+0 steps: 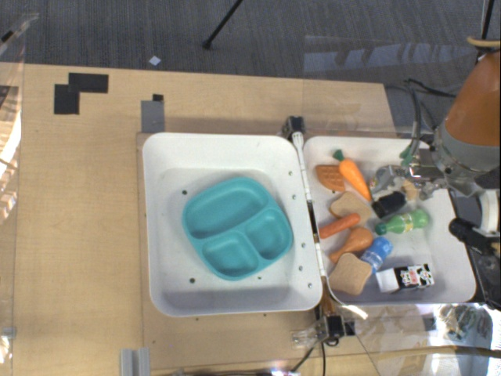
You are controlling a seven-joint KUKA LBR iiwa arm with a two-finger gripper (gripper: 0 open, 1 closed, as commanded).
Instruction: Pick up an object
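Observation:
My gripper hangs over the upper middle of the right bin, below the arm's orange band. Just under it lies a small black object, with a green bottle beside that. To the left are an orange carrot, a brown waffle and a bread slice. Lower down lie an orange sausage, a drumstick, a blue bottle, a toast slice and a milk carton.
The left bin holds a teal divided plate. A raised rim separates the two bins. The wooden bench extends to the left, and cables run along the front edge.

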